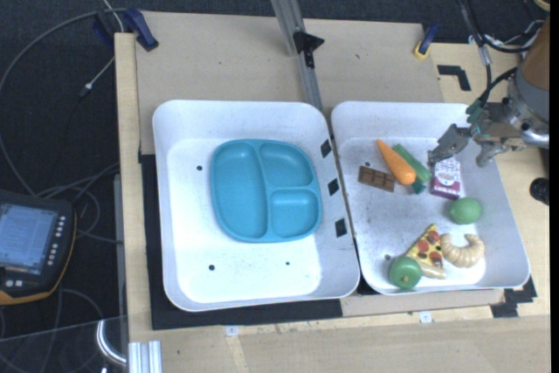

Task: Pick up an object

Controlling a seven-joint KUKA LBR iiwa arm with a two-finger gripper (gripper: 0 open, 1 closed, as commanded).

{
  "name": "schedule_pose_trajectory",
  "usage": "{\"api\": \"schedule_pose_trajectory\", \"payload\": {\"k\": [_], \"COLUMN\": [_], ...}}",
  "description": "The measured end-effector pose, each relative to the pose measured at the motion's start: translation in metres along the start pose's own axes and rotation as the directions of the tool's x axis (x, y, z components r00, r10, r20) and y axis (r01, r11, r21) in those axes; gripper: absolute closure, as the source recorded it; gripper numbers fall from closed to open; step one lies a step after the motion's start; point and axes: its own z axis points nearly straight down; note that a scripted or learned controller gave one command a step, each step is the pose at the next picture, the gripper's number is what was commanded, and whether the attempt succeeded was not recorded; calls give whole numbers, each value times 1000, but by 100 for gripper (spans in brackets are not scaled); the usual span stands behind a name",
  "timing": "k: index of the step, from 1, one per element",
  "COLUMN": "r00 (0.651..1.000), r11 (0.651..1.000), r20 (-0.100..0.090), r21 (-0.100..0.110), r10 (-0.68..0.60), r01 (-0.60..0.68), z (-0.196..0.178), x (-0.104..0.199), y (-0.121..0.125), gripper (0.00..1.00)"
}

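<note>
Right bin point(349, 188): holds all loose items. Carrot point(396, 162), long axis running from upper left to lower right, touching a green stick point(414, 167) that lies parallel on its right side. Chocolate bar point(377, 179) just left of the carrot. Pink packet point(446, 178), upright rectangle, long axis roughly up-down in the view. Lime point(465, 210) just below the packet. Pizza slice point(426, 247), croissant point(464, 250) and green apple point(404, 272) clustered near the bin's lower edge.

Left bin point(175, 188): holds a blue divided plate point(264, 189).

Gripper point(470, 141): at the right bin's upper right, fingers spread wide, one tip left near the packet's top, the other further right; nothing between them.

Key relation: the packet lies directly below and slightly left of the gripper, nearest of all items; the carrot and stick sit further left. Judgement: the packet is the likely target. Its flat lie and closeness to the stick may make a clean grasp hard; the fingers would need to straddle its short side.
</note>
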Motion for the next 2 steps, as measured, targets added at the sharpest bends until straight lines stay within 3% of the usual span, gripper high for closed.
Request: {"api": "schedule_pose_trajectory", "payload": {"k": [1, 2], "r00": [1000, 1000], "r11": [1000, 1000], "r20": [0, 0], "r21": [0, 6], "r10": [0, 2], "r01": [0, -2], "z": [0, 60], "x": [0, -6], "y": [0, 3], "gripper": [0, 0]}}
